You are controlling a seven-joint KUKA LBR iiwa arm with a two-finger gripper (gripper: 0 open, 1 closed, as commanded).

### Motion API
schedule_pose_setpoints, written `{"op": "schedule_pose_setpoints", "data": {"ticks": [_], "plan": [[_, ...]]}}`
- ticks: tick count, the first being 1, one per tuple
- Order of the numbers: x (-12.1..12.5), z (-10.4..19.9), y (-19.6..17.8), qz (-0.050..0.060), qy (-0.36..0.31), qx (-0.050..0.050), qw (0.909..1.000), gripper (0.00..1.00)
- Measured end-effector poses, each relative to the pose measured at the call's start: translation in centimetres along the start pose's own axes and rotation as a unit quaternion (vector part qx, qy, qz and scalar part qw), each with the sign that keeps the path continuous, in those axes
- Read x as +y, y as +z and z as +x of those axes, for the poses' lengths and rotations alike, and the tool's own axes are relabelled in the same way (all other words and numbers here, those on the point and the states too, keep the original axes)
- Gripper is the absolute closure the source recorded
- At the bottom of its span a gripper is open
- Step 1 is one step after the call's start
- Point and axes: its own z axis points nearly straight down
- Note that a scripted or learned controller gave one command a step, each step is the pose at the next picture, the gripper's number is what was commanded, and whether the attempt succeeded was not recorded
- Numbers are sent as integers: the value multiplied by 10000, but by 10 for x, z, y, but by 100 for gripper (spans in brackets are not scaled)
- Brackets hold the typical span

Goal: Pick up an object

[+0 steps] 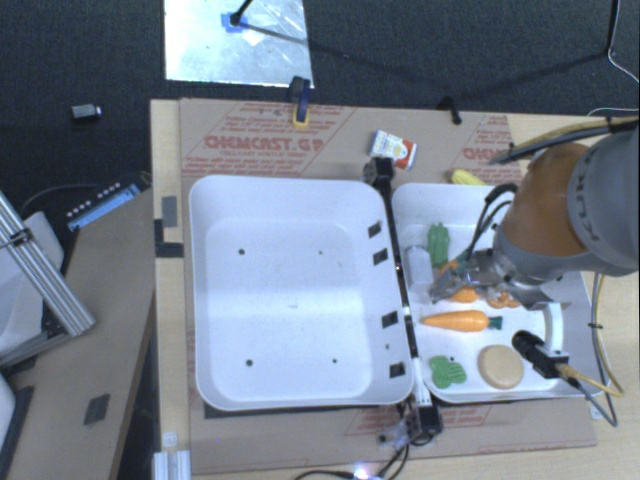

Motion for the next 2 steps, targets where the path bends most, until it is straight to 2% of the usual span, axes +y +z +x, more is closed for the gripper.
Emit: {"op": "schedule_pose_setpoints", "data": {"ticks": [1,2], "plan": [[-46,18,5,71,-24,43,10000,0],[-43,17,-7,33,-30,36,10000,100]]}}
